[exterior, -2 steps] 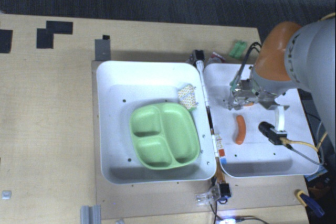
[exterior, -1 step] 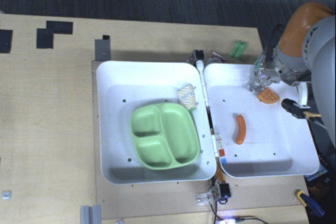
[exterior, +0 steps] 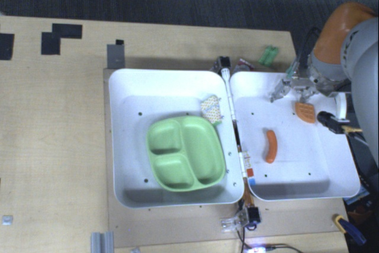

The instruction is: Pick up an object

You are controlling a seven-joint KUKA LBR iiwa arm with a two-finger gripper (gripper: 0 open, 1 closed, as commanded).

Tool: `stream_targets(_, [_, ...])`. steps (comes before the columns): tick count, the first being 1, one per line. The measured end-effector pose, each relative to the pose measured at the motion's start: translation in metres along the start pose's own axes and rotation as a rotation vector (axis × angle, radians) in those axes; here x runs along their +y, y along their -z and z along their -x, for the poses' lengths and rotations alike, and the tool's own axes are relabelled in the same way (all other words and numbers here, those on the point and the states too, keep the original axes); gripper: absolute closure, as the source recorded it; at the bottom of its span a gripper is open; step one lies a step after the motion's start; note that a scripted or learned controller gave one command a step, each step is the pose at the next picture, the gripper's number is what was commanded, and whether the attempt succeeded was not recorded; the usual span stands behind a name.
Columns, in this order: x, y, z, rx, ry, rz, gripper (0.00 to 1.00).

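From my console nothing is lifted yet: the gripper [exterior: 291,90] hangs with its jaws spread and bare over the right bin [exterior: 296,186], near the waffle piece [exterior: 305,112], the orange sausage [exterior: 270,146] lying farther off.

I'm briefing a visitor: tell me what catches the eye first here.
The green divided plate dominates the left bin, with a small patterned piece at its upper right edge. In the right bin lies an orange sausage, and the gripper hovers near an orange waffle-like piece.
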State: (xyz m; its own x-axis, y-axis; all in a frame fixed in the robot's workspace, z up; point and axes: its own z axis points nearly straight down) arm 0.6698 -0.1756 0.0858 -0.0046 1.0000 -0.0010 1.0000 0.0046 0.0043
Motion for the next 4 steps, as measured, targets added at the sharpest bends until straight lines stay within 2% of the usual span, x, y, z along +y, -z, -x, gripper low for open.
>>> stream_targets(1, [0.002,0.012,0.000,-0.002,0.004,0.005,1.00])
stream_targets(2, [0.002,0.012,-0.001,-0.002,0.005,0.005,0.00])
stream_targets(3, [-0.049,0.000,-0.028,0.001,-0.002,0.000,0.00])
stream_targets(4, [-0.113,0.002,-0.091,0.001,-0.001,0.003,0.00])
